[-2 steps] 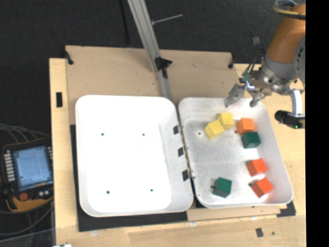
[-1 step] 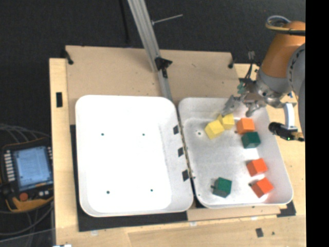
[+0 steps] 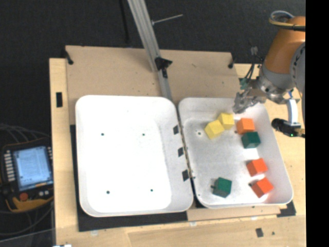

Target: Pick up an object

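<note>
The right bin (image 3: 205, 194) holds several small blocks. Two yellow blocks (image 3: 220, 125) lie touching near its far middle. An orange block (image 3: 245, 124) sits just right of them, with a green block (image 3: 251, 140) right below it. Two more orange blocks (image 3: 256, 166) (image 3: 261, 187) lie by the right wall, and another green block (image 3: 222, 186) rests near the front. My gripper (image 3: 240, 106) hangs over the bin's far edge, just above the yellow and orange blocks, with nothing seen between its fingers.
The left bin (image 3: 126, 153) lies beside the right one. A slanted metal pole (image 3: 149, 40) rises from the bench behind the bins. A tablet-like pendant (image 3: 28, 169) rests off the bench at the left.
</note>
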You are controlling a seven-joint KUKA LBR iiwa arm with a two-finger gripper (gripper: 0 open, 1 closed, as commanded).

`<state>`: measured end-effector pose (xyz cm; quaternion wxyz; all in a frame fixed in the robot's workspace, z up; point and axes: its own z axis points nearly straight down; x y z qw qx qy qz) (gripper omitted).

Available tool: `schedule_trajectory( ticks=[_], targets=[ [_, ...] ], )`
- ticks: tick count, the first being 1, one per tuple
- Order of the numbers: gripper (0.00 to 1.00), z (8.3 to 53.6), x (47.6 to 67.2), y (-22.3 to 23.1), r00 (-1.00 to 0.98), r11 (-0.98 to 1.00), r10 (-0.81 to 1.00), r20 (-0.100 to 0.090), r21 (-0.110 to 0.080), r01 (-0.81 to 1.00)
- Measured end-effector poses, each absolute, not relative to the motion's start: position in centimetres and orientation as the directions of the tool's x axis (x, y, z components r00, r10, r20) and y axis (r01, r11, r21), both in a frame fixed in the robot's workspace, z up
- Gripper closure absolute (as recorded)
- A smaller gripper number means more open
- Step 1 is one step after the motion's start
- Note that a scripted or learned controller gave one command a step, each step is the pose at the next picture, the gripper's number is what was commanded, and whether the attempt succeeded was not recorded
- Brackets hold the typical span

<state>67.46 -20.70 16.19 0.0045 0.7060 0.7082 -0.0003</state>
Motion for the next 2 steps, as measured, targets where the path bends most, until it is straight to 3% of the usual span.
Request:
schedule_trajectory(
  ticks=[2],
  targets=[
    [1.00,27.3,67.2,-21.1,-0.002,0.002,1.000,-0.002,0.008,1.000]
  ],
)
